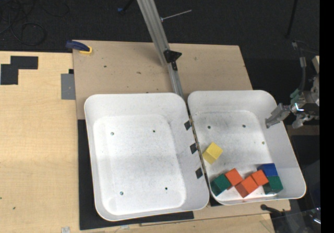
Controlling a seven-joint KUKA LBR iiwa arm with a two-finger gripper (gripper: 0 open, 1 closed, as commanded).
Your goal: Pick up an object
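Nearest to the camera, in the front corner of the right bin (245, 102), lay a small cluster of blocks. A green block (221, 183) was at the left of it, touching an orange block (233, 176). A second orange block (249, 183) lay in the middle, and a blue block (269, 170) sat behind a dark green block (273, 185) near the bin's right wall. A yellow block (212, 153) lay alone, a little apart from the cluster, close to the wall between the two bins. The left bin (99, 109) stood just beside the right one on the wooden table (130, 67). The hand (275, 117) was at the right rim of the right bin, well apart from the blocks. It was too small and blurred, so I cannot tell whether it was released or clenched. A metal bar (154, 23) leaned across the table behind the bins.
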